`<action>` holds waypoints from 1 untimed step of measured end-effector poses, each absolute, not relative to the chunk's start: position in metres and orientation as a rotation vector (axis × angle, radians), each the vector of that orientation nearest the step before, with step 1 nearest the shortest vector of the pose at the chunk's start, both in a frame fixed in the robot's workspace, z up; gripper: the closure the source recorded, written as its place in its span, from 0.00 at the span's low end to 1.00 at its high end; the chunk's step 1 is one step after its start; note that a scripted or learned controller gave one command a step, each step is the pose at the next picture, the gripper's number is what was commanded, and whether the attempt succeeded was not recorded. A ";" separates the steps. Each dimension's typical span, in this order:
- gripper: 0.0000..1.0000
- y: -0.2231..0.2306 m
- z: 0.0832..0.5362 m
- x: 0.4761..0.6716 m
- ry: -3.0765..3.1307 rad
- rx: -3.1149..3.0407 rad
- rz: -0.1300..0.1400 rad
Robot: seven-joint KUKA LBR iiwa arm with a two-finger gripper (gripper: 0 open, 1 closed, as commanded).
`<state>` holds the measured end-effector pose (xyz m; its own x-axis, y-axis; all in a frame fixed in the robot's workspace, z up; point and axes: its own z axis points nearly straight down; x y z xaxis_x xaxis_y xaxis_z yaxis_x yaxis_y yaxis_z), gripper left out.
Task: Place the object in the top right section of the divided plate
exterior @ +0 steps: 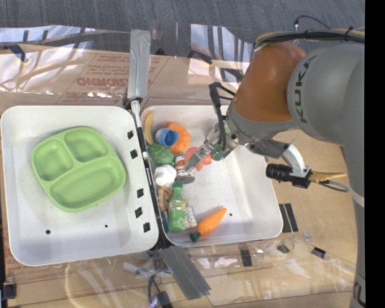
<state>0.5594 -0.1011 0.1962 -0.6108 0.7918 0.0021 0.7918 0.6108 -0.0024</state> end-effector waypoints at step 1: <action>1.00 -0.109 0.093 0.625 -2.860 -1.306 0.001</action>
<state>0.6245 -0.1089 0.0928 -0.6547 0.7558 -0.0024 0.7558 0.6547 0.0004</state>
